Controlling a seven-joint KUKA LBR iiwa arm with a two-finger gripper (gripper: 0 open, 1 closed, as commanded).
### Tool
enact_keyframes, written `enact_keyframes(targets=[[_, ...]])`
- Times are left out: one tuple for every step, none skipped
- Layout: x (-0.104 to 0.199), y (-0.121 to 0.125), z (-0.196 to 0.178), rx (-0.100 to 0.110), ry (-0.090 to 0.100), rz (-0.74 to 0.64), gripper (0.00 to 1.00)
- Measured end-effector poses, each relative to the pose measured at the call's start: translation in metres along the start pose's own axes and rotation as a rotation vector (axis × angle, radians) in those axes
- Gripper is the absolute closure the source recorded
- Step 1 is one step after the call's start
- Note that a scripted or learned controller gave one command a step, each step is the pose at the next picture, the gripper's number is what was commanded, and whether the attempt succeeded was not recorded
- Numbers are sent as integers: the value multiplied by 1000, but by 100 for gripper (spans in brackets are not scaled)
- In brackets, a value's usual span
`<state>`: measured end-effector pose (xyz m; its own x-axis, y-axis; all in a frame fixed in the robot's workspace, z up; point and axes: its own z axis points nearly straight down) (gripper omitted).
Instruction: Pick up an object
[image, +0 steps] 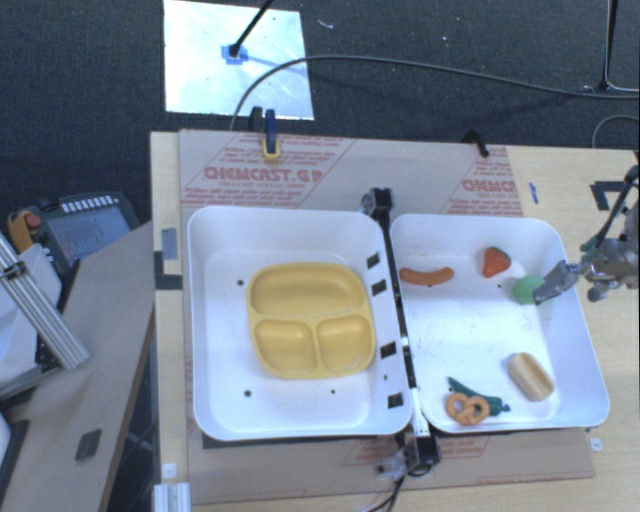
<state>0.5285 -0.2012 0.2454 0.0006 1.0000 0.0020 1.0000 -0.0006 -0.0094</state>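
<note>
You have five candidates in the right bin (575, 345). Take the green ball (526, 290) as your landmark: it sits near the bin's right wall, with the red strawberry-like piece (496, 262) just up-left of it and the orange sausage (427, 275) farther left. The bread roll (531, 376) lies below it, and the pretzel (467, 407), lying on a green piece, lower-left. The end effector (553, 283) touches or overlaps the ball's right side; whether its fingers are apart you cannot tell, since the arm is cut off at the edge. Left of the ball, the left bin (210, 300) carries a yellow divided tray (305, 320).
</note>
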Motion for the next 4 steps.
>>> enact_keyframes(targets=[[1, 2, -6, -11, -3, -4, 0], [-4, -6, 45, -8, -2, -1, 0], [-4, 4, 101, -8, -1, -2, 0], [-4, 14, 158, -8, -1, -2, 0]])
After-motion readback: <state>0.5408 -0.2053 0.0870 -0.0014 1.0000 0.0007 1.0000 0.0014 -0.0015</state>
